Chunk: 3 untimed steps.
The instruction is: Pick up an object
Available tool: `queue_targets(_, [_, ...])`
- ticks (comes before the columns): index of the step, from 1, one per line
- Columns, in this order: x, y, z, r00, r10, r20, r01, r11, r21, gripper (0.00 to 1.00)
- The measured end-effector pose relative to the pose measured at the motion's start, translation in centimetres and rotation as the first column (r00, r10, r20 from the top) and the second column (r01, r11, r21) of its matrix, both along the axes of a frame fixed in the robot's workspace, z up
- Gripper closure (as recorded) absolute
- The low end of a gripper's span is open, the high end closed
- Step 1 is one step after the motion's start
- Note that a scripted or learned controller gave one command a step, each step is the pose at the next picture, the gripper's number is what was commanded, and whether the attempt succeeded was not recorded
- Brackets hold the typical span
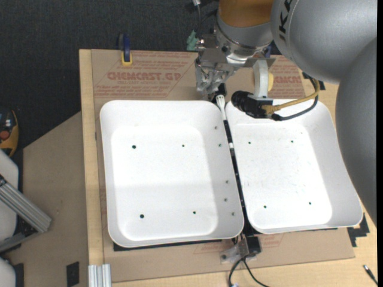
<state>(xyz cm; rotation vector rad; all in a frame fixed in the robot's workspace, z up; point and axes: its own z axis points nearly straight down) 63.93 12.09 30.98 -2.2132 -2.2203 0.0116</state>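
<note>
Gripper (pixel 210 84) hangs over far rim where left bin (pixel 106 160) meets right bin (pixel 344 178); jaws state you cannot tell. Object position unclear to me, so you confirm target first, then descend away from rims.

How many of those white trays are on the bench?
2. The left bin and the right bin sit side by side; the arm hides part of the right one's rim.
</note>
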Motion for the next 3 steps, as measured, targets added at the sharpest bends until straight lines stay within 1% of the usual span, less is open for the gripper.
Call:
queue_targets(1, [-5.4,5.7,-8.1,1.000,0.003,-0.003,-0.003,1.000,0.000,1.00])
queue_targets(2, [-6.0,3.8,-2.3,1.000,-0.005,0.015,0.005,1.000,0.002,1.00])
queue_targets(3, [-7.1,3.5,1.7,1.000,-0.003,0.015,0.003,1.000,0.002,1.00])
